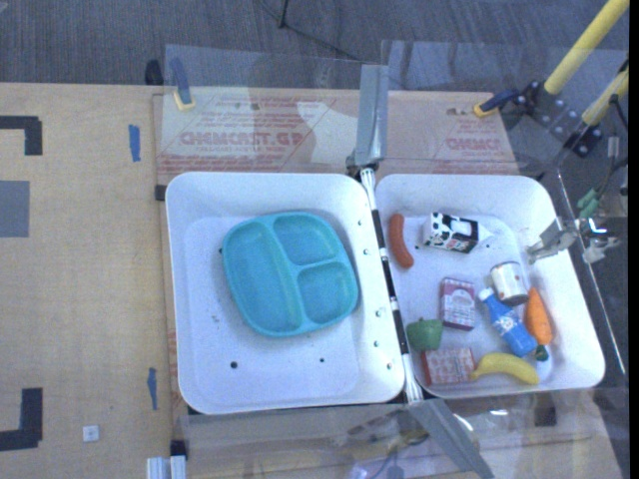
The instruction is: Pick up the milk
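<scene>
While one milk carton (448, 233) lies in right bin (569, 228), two bins.

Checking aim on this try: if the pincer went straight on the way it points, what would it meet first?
From the pincer, probably the can, not the milk; depth is unclear.

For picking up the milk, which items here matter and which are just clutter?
Job: milk, gripper, right bin.

Clutter: teal plate in left bin, sausage, can, carrot, blue bottle, banana, two red boxes, green pepper.
</scene>
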Controlling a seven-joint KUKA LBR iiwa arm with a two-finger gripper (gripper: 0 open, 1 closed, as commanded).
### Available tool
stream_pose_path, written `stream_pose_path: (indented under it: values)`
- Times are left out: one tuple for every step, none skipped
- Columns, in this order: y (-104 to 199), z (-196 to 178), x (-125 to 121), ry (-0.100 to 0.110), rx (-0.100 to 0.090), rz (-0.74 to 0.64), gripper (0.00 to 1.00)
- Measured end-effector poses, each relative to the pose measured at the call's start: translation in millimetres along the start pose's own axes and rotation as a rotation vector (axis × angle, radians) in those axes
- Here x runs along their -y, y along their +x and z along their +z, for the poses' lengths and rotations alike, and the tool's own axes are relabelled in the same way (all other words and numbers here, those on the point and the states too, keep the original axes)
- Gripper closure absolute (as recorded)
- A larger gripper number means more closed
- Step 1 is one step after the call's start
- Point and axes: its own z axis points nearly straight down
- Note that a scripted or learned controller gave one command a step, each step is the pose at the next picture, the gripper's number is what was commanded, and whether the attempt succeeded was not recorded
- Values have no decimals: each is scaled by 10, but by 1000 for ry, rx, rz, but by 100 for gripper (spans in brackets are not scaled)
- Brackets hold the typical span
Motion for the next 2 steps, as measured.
stream_pose_path:
  values:
    - [395, 767, -516, 2, 0, 52, 0]
    - [1013, 1457, -963, 0, 0, -143, 0]
